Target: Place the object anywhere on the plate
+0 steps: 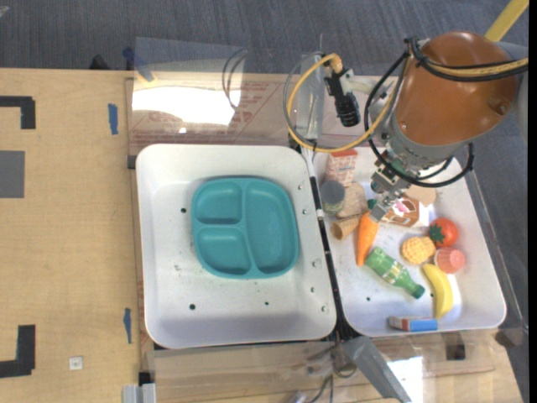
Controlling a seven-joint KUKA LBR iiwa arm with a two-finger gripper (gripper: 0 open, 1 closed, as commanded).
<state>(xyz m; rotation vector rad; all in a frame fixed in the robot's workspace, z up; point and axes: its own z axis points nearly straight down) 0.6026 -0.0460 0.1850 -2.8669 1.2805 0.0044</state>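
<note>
Starting at the near rim of the right bin (495, 313), you have a small flat blue-and-red item (413, 323), then a toy banana (440, 289) and a green bottle (394, 273) lying on its side. Just past them sit a pink round piece (451, 260), a yellow bumpy toy (417, 248), a red tomato-like toy (445, 232) and a toy carrot (367, 236). Further back, the gripper (384, 193) hangs low over the crowded far half of that bin, near a brown-and-white packet (404, 211) and the carrot's top. Whether it is clenched or released you cannot tell, and nothing is visibly grasped.

By my reading, the task is barely begun: the teal divided plate (246, 227) in the left bin (159, 309) holds nothing, and every candidate object lies in the right bin. A pick, a lift and a carry leftward all remain.

Mind the two bin walls meeting between the bins; the load must clear them. Toys sit tightly packed around the gripper, while the plate has bare bin floor all round it.
</note>
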